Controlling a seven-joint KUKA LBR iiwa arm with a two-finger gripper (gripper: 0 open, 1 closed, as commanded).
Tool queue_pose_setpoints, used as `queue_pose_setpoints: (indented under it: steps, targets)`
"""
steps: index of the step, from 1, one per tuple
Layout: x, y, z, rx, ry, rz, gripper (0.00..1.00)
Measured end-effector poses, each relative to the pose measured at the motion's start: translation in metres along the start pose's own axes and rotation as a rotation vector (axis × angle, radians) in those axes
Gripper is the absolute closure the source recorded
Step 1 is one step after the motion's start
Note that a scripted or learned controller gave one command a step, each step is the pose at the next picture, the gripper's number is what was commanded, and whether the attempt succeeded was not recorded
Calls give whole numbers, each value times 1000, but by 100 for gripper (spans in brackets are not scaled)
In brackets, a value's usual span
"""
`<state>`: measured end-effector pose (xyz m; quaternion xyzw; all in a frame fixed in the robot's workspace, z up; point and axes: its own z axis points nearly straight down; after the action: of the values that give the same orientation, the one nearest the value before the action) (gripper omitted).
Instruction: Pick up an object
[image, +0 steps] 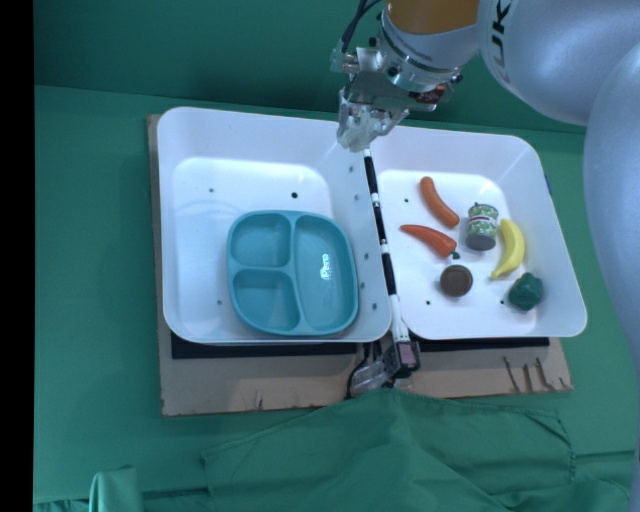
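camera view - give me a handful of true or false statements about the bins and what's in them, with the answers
1. The teal divided plate lies in the left bin. True.
2. The banana lies in the left bin. False: it lies in the right bin, beside the small can.
3. The gripper is over the far end of the seam between the two bins. True.
4. The gripper holds the round brown object. False: that object lies on the right bin's floor, apart from the gripper.
5. Two orange-red long pieces lie in the right bin. True.
6. The dark green object sits on the plate. False: it lies near the right bin's near right corner.
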<state>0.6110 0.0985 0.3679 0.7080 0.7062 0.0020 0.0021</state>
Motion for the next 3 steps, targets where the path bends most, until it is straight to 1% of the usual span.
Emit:
queue_pose_setpoints:
  steps: [1, 2, 3]
  targets:
    - [58, -11, 19, 4, 1, -1, 100]
    - [5, 33, 29, 3, -1, 1, 100]
    - [59, 1, 7, 2, 2, 0, 100]
